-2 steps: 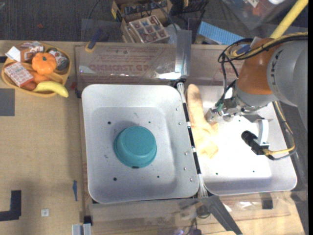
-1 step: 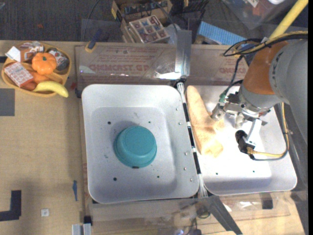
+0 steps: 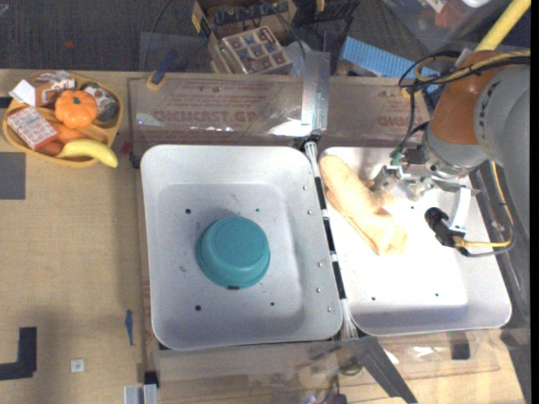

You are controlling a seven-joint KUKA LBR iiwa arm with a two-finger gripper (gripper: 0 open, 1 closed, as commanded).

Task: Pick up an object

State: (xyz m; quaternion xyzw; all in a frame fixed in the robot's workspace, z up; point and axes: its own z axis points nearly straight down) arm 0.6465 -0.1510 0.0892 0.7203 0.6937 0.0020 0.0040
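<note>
**Arm over the right bin, loaf lying beside it**

From the camera above, the table (image 3: 67,268) carried two shallow white bins side by side. The left bin (image 3: 168,175) held a teal bowl (image 3: 234,252), upside down, a little below the bin's middle. The right bin (image 3: 421,297) held a long tan bread loaf (image 3: 362,207), lying at a slant from the bin's upper left corner toward its middle.

The grey arm (image 3: 505,116) with its orange band (image 3: 459,112) reached in from the table's right edge and hung over the upper part of the right bin. The pincer (image 3: 394,175) sat near the bin's far wall, just beside the upper part of the loaf; whether it touched the loaf could not be told, and its state was not readable from this angle.

At the table's far left corner stood a shallow basket (image 3: 17,129) with a small orange pumpkin (image 3: 76,108), a banana (image 3: 88,150) and some small boxes.
</note>
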